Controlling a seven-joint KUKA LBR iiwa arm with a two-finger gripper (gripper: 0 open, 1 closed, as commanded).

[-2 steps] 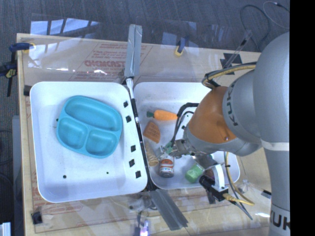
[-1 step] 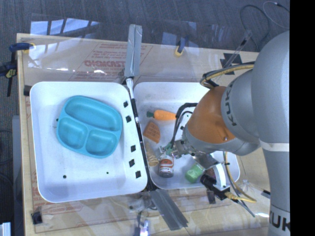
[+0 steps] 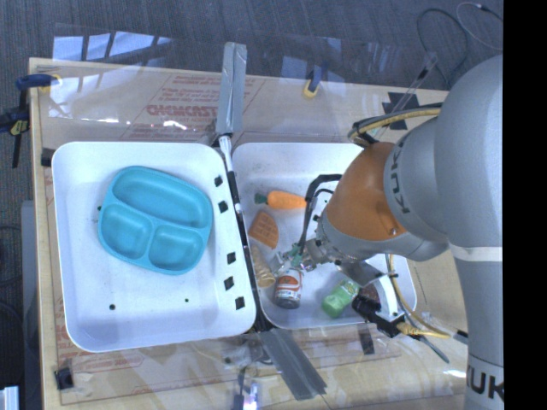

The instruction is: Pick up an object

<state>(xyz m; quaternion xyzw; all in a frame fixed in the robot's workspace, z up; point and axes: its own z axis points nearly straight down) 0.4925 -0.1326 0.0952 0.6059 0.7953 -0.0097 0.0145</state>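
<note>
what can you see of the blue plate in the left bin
The blue plate is a light turquoise divided tray, plastic by its look, with rounded corners and three compartments: one long one along the far side and two smaller ones on the near side. It lies flat, right side up, turned at a slant in the left bin, nearer the far left part. All three compartments hold nothing. It rests on the bin floor, touching no other object.

A blue three-compartment plate (image 3: 155, 219) lies in the left white bin (image 3: 77, 314), tilted so its long side runs from ten o'clock to four o'clock. A grey metal bar (image 3: 232, 84) stands at twelve o'clock, above the divider between the bins. A blue clamp (image 3: 32, 82) grips the bench edge at ten o'clock.
</note>
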